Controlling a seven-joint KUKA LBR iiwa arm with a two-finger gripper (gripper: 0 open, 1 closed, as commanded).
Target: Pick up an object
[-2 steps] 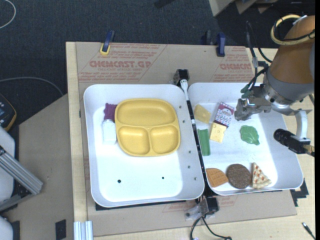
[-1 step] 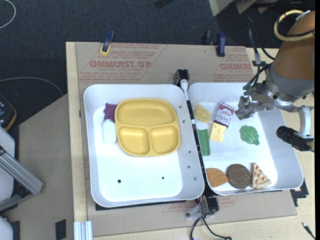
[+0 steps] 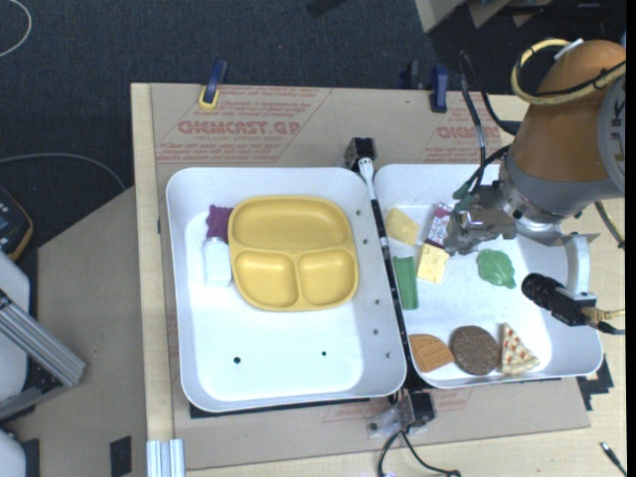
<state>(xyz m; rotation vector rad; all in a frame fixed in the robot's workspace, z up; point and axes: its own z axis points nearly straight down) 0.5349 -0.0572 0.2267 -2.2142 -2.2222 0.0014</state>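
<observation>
Where hand hovers, packet stands near-vertical.

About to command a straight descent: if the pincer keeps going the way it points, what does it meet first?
Most likely the yellow cheese block, which lies just below the pincer in the right bin. The wrapped snack packet sits close beside it, and depth is unclear from this slant.

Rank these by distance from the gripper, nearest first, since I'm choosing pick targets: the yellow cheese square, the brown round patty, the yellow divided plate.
1. Yellow cheese square: in the right bin, just below-left of the gripper.
2. Brown round patty: near the right bin's front edge.
3. Yellow divided plate: across in the left bin.
</observation>
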